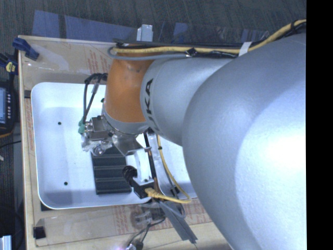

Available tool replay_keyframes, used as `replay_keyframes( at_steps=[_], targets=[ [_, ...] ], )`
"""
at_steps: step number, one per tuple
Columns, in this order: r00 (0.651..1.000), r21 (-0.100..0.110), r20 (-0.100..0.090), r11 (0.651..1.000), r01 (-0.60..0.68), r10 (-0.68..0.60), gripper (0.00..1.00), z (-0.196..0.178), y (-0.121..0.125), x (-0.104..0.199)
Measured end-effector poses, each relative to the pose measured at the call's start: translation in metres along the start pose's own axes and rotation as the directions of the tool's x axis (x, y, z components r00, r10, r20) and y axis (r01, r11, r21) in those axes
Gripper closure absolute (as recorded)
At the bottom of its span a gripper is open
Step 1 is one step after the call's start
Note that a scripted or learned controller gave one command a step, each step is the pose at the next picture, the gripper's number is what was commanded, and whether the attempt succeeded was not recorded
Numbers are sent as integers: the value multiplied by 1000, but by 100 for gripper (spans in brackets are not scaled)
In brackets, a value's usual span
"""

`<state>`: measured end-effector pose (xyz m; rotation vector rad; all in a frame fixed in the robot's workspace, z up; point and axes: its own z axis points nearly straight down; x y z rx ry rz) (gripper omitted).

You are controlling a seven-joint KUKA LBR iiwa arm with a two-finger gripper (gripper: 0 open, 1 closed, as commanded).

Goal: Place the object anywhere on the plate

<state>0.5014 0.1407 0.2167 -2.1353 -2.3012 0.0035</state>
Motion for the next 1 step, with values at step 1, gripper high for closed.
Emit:
replay_keyframes(
  at_steps=[1],
  targets=[
    [998, 5, 1, 998, -55, 55, 100, 57, 38, -6]
  ],
)
